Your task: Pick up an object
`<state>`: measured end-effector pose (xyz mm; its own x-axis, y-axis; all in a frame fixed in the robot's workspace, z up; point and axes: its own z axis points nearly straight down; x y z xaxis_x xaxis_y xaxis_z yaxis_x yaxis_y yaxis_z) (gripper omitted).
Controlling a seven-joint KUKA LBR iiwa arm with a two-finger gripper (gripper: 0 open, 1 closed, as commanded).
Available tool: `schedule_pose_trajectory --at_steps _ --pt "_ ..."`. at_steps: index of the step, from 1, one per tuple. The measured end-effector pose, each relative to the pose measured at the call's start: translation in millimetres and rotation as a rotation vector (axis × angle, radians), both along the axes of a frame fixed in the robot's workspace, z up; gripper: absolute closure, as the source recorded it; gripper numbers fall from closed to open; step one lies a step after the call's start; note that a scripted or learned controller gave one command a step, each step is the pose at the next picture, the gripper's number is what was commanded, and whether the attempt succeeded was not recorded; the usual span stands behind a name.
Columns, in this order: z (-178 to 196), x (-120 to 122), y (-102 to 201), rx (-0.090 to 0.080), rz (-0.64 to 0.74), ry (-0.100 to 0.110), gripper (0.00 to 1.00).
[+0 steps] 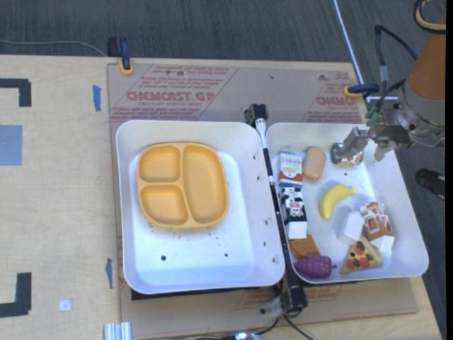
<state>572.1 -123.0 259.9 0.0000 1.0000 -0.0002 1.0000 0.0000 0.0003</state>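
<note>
My gripper [367, 146] hangs over the back of the right bin [407, 211], and its two grey fingers [348, 146] stand apart, open, with nothing seen between them. A small white and red object [350, 160] lies just under the left finger. In the same bin lie a tan bread piece [314, 163], a yellow banana [334, 198], a small carton [291, 167], a cow-print carton [293, 205], a pizza slice [361, 256], purple grapes [313, 265] and an orange cracker [304, 246].
The left bin [241, 261] holds a yellow divided plate [182, 185]. A brown and white box [375, 222] and white blocks [352, 225] lie at the right bin's front. A black divider bar [272, 190] runs between the bins. Cables hang by the arm at top right.
</note>
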Motion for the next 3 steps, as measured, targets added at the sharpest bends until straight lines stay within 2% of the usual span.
schedule_pose_trajectory --at_steps 1,2,3 --pt "-162 -5 -17 0.0 -0.001 -0.002 0.0" --pt "-152 -5 -17 -0.001 -0.001 -0.003 1.0" --pt "-53 21 38 0.0 0.001 -0.001 1.0"
